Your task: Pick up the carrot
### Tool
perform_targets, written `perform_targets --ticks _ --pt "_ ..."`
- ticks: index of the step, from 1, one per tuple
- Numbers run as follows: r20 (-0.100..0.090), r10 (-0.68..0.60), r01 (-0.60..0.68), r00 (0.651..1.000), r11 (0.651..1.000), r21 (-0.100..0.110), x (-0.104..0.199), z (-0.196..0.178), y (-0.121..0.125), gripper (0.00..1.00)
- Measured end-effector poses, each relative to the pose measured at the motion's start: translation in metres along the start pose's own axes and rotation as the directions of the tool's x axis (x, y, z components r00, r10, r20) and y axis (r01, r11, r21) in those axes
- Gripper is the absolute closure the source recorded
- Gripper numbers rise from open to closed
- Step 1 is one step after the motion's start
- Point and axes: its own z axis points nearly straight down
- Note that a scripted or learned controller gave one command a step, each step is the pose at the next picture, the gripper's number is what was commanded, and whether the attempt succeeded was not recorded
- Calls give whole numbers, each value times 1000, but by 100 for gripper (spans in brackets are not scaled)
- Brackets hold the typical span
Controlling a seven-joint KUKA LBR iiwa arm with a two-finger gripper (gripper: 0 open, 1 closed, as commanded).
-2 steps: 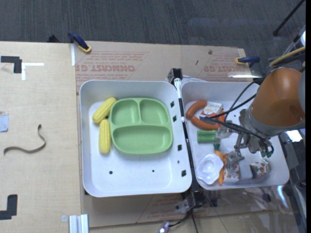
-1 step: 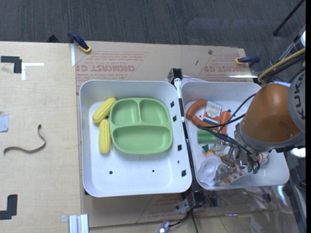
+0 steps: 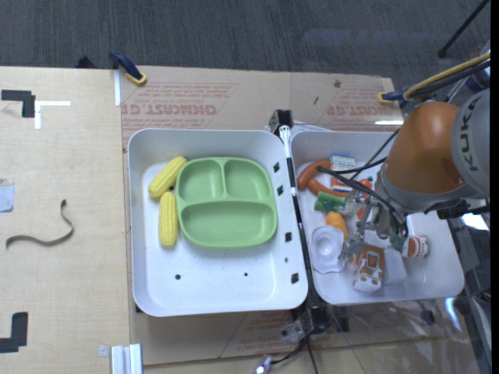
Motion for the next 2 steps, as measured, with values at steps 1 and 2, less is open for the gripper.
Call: perform_targets --ticks 1,2 --pt "0 205 -205 979 979 1 -26 0 17 0" --pt "4 202 -202 979 979 2 -28 -9 18 100"
